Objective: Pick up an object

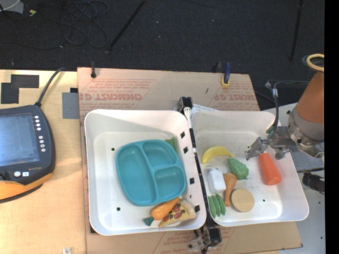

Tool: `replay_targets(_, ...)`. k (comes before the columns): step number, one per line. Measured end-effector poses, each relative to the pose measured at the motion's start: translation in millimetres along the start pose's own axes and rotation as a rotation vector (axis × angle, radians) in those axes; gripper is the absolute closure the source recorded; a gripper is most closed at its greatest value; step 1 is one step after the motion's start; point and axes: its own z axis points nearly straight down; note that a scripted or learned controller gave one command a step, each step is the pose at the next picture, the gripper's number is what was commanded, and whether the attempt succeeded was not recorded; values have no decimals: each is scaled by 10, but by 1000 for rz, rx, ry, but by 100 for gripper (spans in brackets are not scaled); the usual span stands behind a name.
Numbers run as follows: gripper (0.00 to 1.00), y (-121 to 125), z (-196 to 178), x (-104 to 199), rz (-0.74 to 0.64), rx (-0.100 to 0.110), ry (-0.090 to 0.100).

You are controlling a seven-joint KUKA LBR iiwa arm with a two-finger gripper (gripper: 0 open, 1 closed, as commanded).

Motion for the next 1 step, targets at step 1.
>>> replay_targets(1,0,102,1088,-163,-4,1,6)
